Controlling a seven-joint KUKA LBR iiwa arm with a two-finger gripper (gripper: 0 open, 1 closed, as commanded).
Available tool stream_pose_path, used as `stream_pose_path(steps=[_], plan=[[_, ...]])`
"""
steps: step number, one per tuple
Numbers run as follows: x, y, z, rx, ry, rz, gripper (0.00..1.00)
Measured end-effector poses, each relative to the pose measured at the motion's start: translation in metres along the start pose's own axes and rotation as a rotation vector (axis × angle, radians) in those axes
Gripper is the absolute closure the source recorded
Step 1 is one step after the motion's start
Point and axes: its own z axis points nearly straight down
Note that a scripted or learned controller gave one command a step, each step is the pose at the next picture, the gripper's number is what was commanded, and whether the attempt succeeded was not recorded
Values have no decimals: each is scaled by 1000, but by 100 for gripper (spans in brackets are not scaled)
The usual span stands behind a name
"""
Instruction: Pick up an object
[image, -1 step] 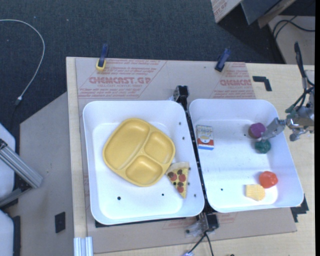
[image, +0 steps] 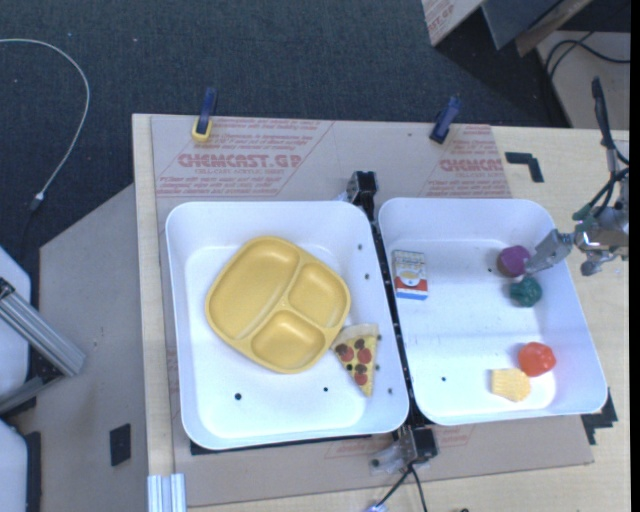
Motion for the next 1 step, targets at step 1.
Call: stream_pose_path(steps=[1], plan=[[9,6,55,5,3,-1,0]])
